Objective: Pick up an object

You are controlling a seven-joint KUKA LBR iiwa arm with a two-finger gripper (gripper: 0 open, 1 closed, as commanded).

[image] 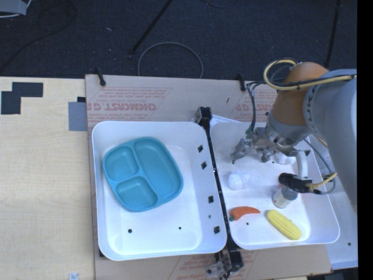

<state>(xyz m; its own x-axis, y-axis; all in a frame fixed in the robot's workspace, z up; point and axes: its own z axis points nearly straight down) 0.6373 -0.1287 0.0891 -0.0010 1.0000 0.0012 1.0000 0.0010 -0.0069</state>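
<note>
- Camera view shows the arm (326,107) reaching in from the right, its gripper (254,149) hanging low over the upper part of the right bin (329,229).
- The gripper's grey metal parts splay out toward the left of the wrist, but from this slanted angle I cannot tell how it is set, and I see nothing held in it.
- The things on offer all lie in the right bin: a small white object (236,181) sits just below the gripper and is the nearest of them.
- Further below the gripper, toward the bin's near wall, lies a thin orange carrot-like piece (244,212) with a green end.
- Below and to the right of the gripper sits a yellow corn cob (284,224), well apart from the tool.
- A small cylindrical object (284,196) stands to the lower right of the gripper, partly under the black cable fitting by the wrist.
- The left bin (111,238), well off to the gripper's left, holds a blue divided plate (141,172).
- Judged from this, the step in hand is the approach, with no pick made yet.
- The next move likely calls for centring over one object, probably the white one, then a straight descent and a close, keeping clear of the divider (213,179) between the bins.
</note>
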